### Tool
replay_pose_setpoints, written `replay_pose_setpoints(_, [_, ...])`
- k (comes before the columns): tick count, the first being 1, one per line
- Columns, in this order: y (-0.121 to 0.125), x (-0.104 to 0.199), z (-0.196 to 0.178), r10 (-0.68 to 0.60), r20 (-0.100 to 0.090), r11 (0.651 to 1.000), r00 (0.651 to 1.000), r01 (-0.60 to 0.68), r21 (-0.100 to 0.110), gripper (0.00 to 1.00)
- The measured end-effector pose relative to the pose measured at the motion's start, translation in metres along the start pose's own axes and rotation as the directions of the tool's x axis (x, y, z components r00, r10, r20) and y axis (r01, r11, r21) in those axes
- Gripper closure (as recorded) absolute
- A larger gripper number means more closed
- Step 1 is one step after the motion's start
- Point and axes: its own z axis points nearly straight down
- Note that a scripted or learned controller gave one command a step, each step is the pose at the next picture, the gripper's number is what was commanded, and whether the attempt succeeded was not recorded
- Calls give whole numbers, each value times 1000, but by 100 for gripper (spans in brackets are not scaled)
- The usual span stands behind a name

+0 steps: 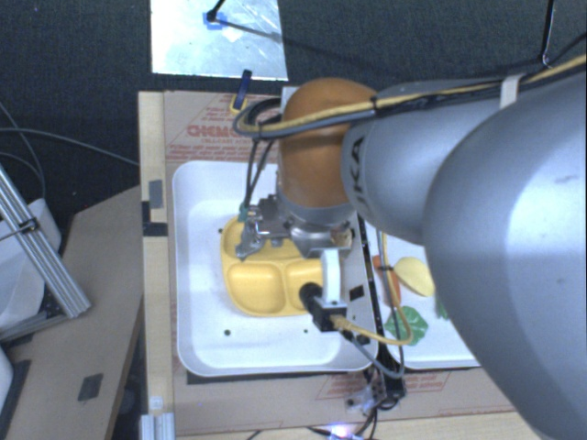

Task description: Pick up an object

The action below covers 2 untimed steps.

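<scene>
- My own grey arm (477,181) is the biggest thing here; it sweeps in from the right and covers most of the right bin (440,360).
- The orange band (316,145) above my wrist stands over the left bin (197,273) and hides what lies right under it.
- My pincer (307,250) hangs below that band, down over the left bin's middle; my wrist blocks the fingers, so I cannot tell whether they are spread or pressed together.
- Cables (252,154) loop from the band down to the wrist, and a black lead (367,337) trails over the bins' shared edge toward the front.
- The two shallow white bins sit side by side on a brown cardboard sheet with red print (206,131), which lies on a pale wooden bench (101,273).
- Behind the bench the ground is dark cloth (73,53), with a shiny silver sheet (215,26) lying on it at the far side.
- At the left edge a slanted metal rail (37,246) leans past, and thin cables (55,149) cross the dark cloth.
- The thing nearest my pincer is a yellow moulded piece (266,287) in the left bin: glossy, rounded, with a shallow dished hollow, its upper part tucked beneath my wrist.
- In the strip of right bin left uncovered I see a small pale yellow oval thing (415,275), a green leaf-like piece (408,324) just in front of it, and a thin orange-red stick (393,282) beside them.
</scene>
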Motion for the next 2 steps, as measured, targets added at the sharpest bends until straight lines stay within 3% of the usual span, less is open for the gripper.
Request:
replay_pose_setpoints(1, [18, -48, 66, 4, -6, 999, 1000, -4, -36, 0])
replay_pose_setpoints(2, [102, -14, 95, 2, -3, 1000, 1000, -2, -21, 0])
